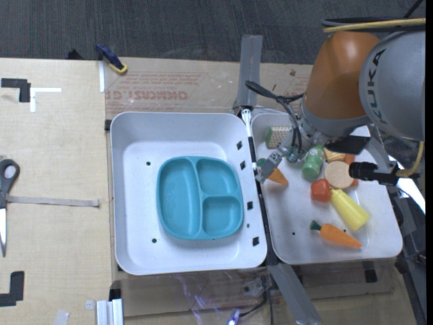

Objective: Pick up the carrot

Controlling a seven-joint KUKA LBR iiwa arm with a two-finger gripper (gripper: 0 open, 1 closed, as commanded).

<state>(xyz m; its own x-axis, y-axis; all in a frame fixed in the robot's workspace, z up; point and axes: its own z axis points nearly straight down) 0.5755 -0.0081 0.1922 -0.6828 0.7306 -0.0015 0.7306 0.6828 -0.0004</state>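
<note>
Carrot (338,236) position, as I read it from the overhead camera: it lies flat near the front edge of the right bin (379,249), green top pointing left, with nothing touching it. Scanning from the left, I see scissors (5,195) on the bench, then the left bin (128,235) holding a teal divided plate (201,198). In the right bin, the gripper (269,162) sits low beside the left wall, just above an orange wedge-shaped piece (276,177); I cannot tell how its jaws stand. Further right lie a green vegetable (312,165), a red tomato (321,191), a round tan piece (338,175) and a yellow piece (349,208). The gripper is well apart from the carrot.
</note>
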